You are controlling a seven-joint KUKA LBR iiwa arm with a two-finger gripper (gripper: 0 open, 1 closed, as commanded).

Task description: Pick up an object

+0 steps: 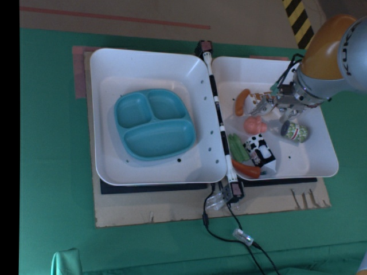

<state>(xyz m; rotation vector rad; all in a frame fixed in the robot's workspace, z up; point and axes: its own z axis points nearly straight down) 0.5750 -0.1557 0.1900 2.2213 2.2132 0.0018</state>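
— What are you looking at in the right bin [321, 153]?

— You're seeing the gripper [265, 104] hanging low over the bin's upper middle, just above the pink toy [256, 124] and just right of the orange sausage [242, 101]. How its grip is standing, I cannot tell; the metal there is blurring together, and nothing is showing as held.

— And the other pieces?

— The green-patterned cup [296, 132] is lying just right of the pink toy. The black-and-white carton [261, 151] is sitting below it, with the green pod [236, 146] and the red pepper [246, 168] lying near the divider.

— The left bin [109, 67]?

— You're seeing the teal divided plate [153, 123] resting flat in its middle.
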